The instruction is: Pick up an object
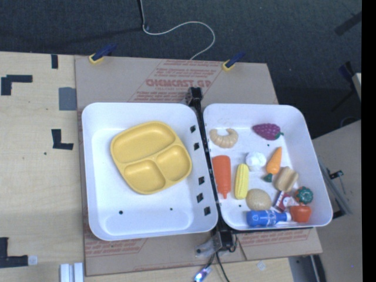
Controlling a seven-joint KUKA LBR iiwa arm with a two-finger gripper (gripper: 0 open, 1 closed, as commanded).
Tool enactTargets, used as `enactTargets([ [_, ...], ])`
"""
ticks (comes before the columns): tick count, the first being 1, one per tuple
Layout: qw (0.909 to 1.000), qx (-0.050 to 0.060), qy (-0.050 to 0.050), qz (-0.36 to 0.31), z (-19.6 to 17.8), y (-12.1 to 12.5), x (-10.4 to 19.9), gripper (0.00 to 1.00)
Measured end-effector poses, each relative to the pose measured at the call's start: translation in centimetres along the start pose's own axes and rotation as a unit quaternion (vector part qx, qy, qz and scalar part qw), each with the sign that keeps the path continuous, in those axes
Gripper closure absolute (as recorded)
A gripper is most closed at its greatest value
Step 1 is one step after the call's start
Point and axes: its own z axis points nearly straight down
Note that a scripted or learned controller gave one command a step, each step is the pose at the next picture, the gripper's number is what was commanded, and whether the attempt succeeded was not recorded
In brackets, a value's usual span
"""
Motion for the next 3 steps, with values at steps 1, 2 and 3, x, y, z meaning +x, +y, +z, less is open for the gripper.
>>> enactTargets([
  [1,1.0,0.002,0.0,-0.002,-0.7,0.2,0.2,1.0],
  [2,1.0,0.006,0.002,-0.001,4.6,0.1,-0.5,1.0],
  [3,1.0,0.004,0.002,-0.002,6.7,0.1,-0.4,1.0],
])
